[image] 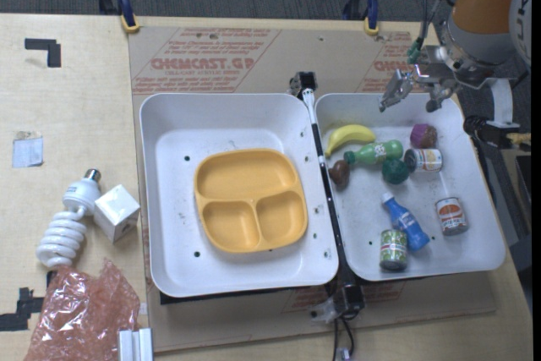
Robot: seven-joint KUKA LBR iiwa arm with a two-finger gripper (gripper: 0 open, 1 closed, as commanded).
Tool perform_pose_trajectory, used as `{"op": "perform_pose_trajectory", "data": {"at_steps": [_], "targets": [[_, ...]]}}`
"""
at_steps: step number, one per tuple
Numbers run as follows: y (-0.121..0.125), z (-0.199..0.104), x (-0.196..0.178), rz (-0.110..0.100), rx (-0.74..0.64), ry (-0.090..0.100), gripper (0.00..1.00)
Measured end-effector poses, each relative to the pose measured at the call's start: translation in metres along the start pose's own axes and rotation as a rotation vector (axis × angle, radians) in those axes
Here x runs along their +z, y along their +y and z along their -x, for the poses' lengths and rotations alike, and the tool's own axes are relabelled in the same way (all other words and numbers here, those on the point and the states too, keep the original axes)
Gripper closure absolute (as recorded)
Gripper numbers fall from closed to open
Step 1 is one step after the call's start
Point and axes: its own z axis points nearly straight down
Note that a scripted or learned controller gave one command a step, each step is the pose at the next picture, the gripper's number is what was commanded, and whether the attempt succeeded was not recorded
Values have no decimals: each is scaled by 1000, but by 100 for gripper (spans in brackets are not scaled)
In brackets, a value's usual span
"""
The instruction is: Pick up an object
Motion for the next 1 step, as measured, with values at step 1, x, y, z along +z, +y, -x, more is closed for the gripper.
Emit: {"op": "perform_pose_trajectory", "data": {"at_steps": [1], "targets": [[-9, -1, 136, 2, 2, -1, 0]]}}
